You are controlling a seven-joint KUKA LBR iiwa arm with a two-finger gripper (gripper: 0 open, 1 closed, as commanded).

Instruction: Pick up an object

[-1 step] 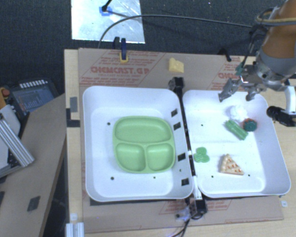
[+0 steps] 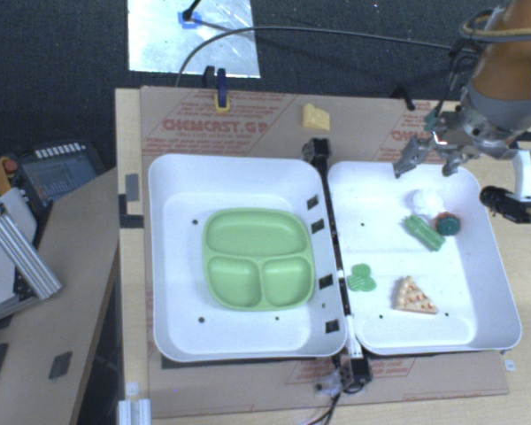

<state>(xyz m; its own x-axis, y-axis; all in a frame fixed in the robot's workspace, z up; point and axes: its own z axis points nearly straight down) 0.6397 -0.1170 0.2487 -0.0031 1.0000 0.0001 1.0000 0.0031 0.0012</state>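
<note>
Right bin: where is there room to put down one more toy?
In the right bin, the floor is bare on its left side above the green leaf toy, and along the bottom edge below the pizza slice. It is crowded near the gripper, where the white ball, green stick and round toy cluster.

Red lettering is printed on the brown cardboard sheet [image 2: 248, 118] laid under the 2 bins. Beyond the left bin [image 2: 173, 180] it can be read as "CHEMCAST GP", the last characters being uncertain. Further red print is seen beyond the right bin [image 2: 496, 321] and along the near edge, too small to be read.
</note>
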